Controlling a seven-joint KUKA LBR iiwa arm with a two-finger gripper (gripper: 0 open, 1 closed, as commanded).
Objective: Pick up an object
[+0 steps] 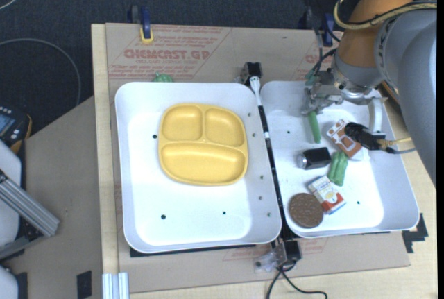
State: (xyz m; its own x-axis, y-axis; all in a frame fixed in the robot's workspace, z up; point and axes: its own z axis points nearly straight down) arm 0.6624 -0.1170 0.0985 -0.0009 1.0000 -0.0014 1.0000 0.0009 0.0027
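My gripper (316,102) hangs low over the far left part of the right bin (395,211). It is right above the top end of a thin green stick (314,128) that lies on the bin floor. Whether it touches the stick is unclear. Nearer the front lie a short black cylinder (316,157), a stubby green piece (338,168), a small red and white box (326,194) and a brown round disc (305,210).
The left bin (139,207) holds a yellow divided plate (203,143). A black-edged ridge (267,152) separates the two bins. The arm's grey body and orange band (368,27) loom over the right bin's far right corner.
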